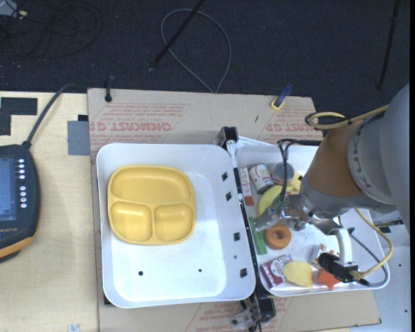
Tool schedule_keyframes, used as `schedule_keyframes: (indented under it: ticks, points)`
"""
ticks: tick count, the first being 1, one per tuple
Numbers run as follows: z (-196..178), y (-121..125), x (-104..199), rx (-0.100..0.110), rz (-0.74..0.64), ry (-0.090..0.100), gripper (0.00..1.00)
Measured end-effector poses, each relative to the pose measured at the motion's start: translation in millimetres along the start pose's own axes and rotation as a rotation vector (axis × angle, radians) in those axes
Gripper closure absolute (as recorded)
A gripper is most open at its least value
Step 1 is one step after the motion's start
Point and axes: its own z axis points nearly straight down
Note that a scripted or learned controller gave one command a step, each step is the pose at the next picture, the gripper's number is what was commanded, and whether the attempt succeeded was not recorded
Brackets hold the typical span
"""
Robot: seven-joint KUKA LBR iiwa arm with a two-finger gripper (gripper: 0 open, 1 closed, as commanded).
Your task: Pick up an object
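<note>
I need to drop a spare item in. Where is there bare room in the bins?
Left bin: bare floor below and right of the yellow tray. Right bin is crowded: banana, orange ring, lemon, packets, and the arm above.

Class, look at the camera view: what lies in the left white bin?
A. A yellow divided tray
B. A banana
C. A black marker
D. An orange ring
A: the yellow divided tray lies in the left white bin, while the small items sit in the right bin.
</note>
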Motion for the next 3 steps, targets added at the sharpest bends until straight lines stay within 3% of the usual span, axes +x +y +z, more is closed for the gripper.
schedule_keyframes:
  ticks: [1, 2, 3]
  points:
    - [0, -2, 3, -0.006, 0.001, -0.004, 0.00]
    - [-1, -22, 6, -0.009, 0.003, -0.004, 0.00]
    - [-12, -21, 6, -0.007, 0.002, 0.000, 1.00]
